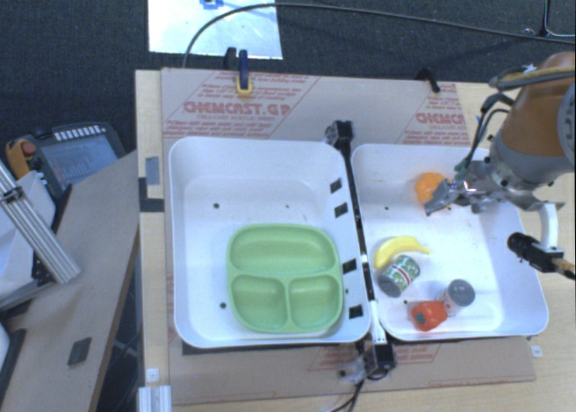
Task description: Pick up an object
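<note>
The metal tool (447,196) sits beside a smooth round orange ball (428,186) in the right glossy white plastic bin (504,248); its grip state is unclear.

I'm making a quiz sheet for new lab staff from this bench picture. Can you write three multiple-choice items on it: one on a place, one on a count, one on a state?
1. Where does the green divided tray lie?
A. In the left bin
B. In the right bin
C. On the grey table

2. How many compartments does the tray have?
A. Two
B. Three
C. Five

3. How does the banana stand to the gripper?
A. Held between its fingers
B. Lying apart from it on the bin floor
C. Resting on the tray

Answers:
1 A, it sits on the floor of the left bin.
2 B, one long section above two smaller ones.
3 B, it lies in the right bin beside the can, nearer the camera than the gripper.
</note>
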Controlling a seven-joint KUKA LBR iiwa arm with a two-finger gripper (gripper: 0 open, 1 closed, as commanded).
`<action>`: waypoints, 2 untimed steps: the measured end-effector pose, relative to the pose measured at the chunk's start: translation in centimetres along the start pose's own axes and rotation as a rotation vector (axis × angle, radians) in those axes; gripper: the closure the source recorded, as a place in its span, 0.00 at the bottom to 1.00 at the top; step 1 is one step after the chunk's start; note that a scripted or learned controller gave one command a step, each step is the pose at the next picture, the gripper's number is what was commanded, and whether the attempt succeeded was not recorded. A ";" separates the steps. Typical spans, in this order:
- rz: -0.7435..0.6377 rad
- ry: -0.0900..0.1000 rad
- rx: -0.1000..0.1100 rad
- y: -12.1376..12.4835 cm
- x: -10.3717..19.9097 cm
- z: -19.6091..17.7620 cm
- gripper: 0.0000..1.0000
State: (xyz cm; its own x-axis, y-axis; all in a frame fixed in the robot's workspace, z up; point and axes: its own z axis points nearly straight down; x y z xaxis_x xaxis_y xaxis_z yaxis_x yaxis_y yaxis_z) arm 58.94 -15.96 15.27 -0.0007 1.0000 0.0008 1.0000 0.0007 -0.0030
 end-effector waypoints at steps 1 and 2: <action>-0.001 0.000 0.000 -0.3 0.7 4.5 0.00; 0.000 0.000 -0.002 -0.3 0.8 6.9 0.00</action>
State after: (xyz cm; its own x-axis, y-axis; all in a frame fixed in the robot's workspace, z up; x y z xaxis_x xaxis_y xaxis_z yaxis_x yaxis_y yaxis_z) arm 58.65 -15.19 8.35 -0.0012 1.0000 0.0004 1.0000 0.0012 -0.0011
